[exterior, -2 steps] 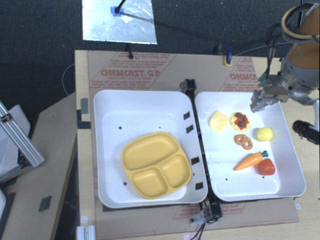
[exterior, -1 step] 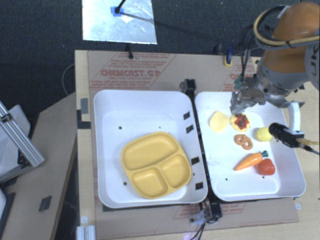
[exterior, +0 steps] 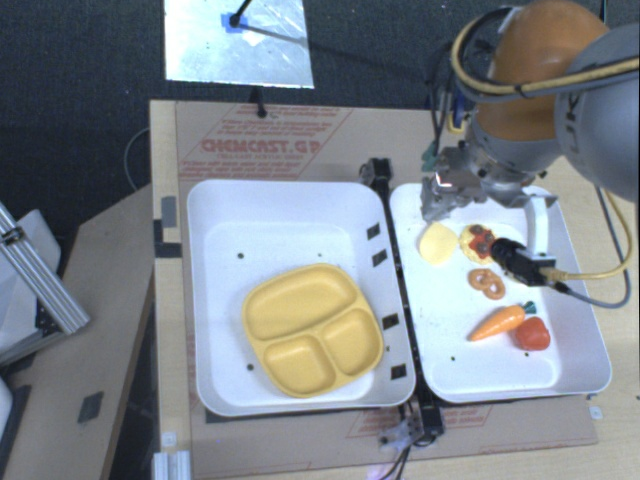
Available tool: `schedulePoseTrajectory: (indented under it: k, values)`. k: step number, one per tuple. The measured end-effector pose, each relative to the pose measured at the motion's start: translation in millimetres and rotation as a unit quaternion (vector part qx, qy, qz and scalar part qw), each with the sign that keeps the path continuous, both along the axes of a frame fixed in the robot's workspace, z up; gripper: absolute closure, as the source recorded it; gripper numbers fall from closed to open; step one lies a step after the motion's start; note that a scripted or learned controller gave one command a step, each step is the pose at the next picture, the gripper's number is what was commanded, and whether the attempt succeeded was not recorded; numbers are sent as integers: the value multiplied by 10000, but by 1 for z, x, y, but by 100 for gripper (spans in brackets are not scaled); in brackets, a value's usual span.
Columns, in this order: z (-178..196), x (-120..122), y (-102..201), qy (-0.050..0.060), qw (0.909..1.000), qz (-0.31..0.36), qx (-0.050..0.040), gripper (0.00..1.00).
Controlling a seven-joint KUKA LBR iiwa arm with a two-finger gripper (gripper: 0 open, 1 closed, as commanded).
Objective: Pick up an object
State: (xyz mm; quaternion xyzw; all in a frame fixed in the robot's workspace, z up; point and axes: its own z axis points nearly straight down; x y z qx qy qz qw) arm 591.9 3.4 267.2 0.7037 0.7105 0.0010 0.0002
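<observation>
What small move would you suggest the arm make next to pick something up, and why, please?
Probably a short descent onto the pale yellow piece. The end effector hangs just above it at the back of the right bin, and that piece lies apart from the pretzel, carrot and tomato, so nothing crowds the approach.

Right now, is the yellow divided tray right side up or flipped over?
Right side up. The yellow divided tray lies flat in the left bin, its three compartments opening upward with raised rims showing.
</observation>
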Motion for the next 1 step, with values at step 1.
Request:
schedulePoseTrajectory:
  k: [1]
  values:
    - [-22,5,55,8,10000,3,1,100]
